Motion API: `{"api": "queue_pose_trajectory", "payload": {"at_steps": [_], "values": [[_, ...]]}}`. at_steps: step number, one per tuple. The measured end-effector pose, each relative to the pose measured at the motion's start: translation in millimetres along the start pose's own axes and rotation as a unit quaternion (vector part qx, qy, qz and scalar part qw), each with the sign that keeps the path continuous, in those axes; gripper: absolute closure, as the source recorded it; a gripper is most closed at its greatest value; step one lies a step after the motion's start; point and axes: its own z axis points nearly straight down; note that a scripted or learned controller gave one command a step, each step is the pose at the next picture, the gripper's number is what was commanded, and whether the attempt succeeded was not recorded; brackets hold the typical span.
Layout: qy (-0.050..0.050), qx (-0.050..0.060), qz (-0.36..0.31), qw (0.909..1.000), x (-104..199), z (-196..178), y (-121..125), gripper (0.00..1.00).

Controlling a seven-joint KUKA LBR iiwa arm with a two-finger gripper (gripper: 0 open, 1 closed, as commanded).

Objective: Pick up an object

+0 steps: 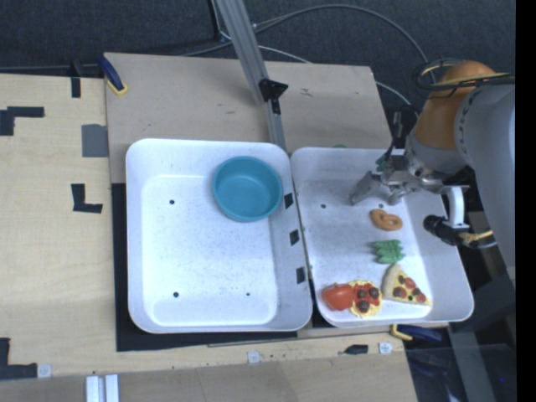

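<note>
Over the right bin (327,182), the gripper (375,193) hovers with its fingers spread apart and nothing between them, just above a pretzel (386,219). Below lie a green leafy piece (388,250), a pizza slice (405,288) and what looks like a tomato-topped toy (352,297). A blue bowl (246,188) sits in the left bin (167,258).

Arm (481,132) cut off at right edge; fingers (362,193) blurred

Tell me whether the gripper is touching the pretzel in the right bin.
Apart. The camera view shows bare white bin floor between the gripper and the pretzel, which lies below it in the right bin.
</note>
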Motion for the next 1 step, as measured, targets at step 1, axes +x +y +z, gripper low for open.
{"api": "queue_pose_trajectory", "payload": {"at_steps": [1], "values": [[-0.001, -0.002, 0.0, 1.0, -0.8, -12.0, 0.7, 1.0]]}}
